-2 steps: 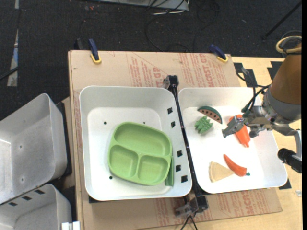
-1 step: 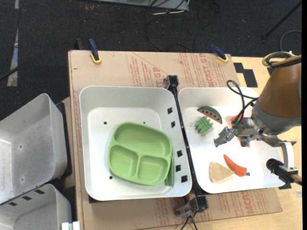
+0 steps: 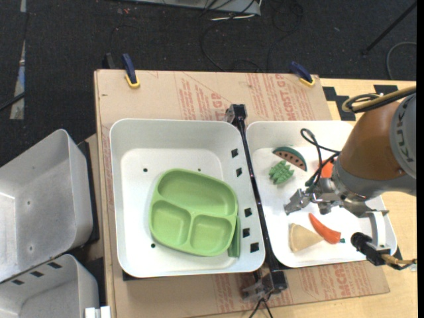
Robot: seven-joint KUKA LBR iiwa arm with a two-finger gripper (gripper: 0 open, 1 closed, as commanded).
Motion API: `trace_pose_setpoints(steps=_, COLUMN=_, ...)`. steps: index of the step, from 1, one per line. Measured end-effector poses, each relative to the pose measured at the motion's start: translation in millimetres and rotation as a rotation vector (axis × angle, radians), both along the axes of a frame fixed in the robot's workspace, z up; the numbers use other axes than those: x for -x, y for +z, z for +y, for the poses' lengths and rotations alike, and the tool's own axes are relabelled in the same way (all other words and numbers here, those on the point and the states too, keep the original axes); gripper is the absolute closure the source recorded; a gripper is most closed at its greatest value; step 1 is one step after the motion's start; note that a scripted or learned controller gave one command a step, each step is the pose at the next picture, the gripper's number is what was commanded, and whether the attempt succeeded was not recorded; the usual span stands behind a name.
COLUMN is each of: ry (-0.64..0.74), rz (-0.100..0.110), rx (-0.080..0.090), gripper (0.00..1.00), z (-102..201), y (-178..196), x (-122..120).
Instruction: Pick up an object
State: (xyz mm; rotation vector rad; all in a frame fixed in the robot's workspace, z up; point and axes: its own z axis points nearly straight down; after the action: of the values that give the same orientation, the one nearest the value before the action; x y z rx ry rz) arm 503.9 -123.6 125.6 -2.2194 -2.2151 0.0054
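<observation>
The right bin (image 3: 265, 144) holds a watermelon slice (image 3: 291, 156), a green leafy toy (image 3: 281, 172), a tan wedge (image 3: 303, 238) and a red-orange pepper (image 3: 324, 228). My gripper (image 3: 299, 203) hangs low over the middle of this bin, just left of the pepper and above the tan wedge. Its fingers (image 3: 292, 207) are metal and point left. I see nothing between them. The arm's orange band (image 3: 374, 148) and grey wrist cover the bin's right part.
The left bin (image 3: 132, 144) holds a green divided tray (image 3: 193, 212). A black divider strip (image 3: 248, 171) runs between the bins. Two more white bins (image 3: 40, 197) stand off the bench at the left. Clamps (image 3: 130, 71) grip the board's far edge.
</observation>
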Motion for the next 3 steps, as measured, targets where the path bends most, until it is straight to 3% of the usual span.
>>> trace_pose_setpoints(steps=1, ry=0.000, rz=-0.002, rx=0.000, gripper=0.00, z=1, y=-36, x=1)
trace_pose_setpoints(steps=2, ry=-0.002, rz=-0.007, rx=0.001, gripper=1.00, z=1, y=-24, x=0)
trace_pose_setpoints(steps=3, ry=0.004, rz=-0.011, rx=0.003, gripper=1.00, z=3, y=20, x=4)
